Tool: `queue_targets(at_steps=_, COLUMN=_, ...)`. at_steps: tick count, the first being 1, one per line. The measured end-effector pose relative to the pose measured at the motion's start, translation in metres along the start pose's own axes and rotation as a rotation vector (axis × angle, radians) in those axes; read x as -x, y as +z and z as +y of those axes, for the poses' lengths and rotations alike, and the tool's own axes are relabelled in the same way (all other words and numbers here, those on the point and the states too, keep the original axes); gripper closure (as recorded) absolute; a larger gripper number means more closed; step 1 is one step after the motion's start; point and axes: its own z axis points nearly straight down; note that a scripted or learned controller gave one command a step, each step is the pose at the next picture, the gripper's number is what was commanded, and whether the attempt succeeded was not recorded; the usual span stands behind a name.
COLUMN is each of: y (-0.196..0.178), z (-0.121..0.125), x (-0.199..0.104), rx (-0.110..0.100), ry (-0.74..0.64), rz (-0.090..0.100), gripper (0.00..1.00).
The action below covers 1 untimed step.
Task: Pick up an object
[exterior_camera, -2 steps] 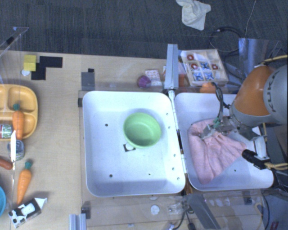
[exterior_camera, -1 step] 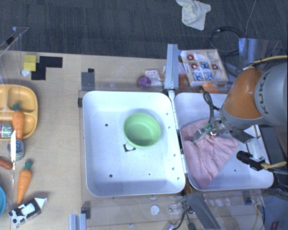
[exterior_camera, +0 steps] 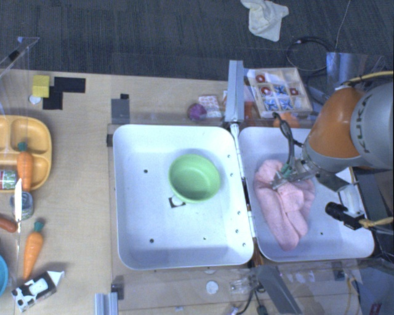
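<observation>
A crumpled pink cloth [exterior_camera: 284,206] lies in the right bin [exterior_camera: 345,243], w/ the pincer [exterior_camera: 284,178] pressed down at its upper edge, the arm [exterior_camera: 345,126] reaching in from the right. The cloth spreads below and to the left of the pincer, its thicker fold running away toward the bin's near wall. The metal tips look sunk into the fabric, but whether they are wide, narrow or already pinching a fold cannot be told from this angle; the wrist and a dark cable crowd the spot.

The step in hand appears to be the grasp itself. To do it well, the tips should probably bite a raised ridge of cloth, not flat fabric against the bin floor, then close fully before any lift. A straight, slow rise would let the limp cloth peel off the floor w/o snagging on the divider just left of the pincer. Soft fabric slips easily, so a thin pinch may pull free partway up.

Across that divider, well left of the pincer, a green bowl [exterior_camera: 194,177] sits in the left bin [exterior_camera: 141,234] beside a small dark clip-like item. Further left on the desk [exterior_camera: 80,203], a yellow tray [exterior_camera: 38,132] and toy carrots [exterior_camera: 32,246] lie far from the action. Behind the pincer, past the bins' far rim, rests a printed box [exterior_camera: 278,91]; approx. beyond it, a white rag [exterior_camera: 266,18] lies on the dark floor.
</observation>
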Motion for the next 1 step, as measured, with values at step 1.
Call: queue_targets(at_steps=1, y=-0.0798, z=0.0977, x=-0.0116, rx=-0.016, ry=-0.211, rz=0.010, gripper=1.00)
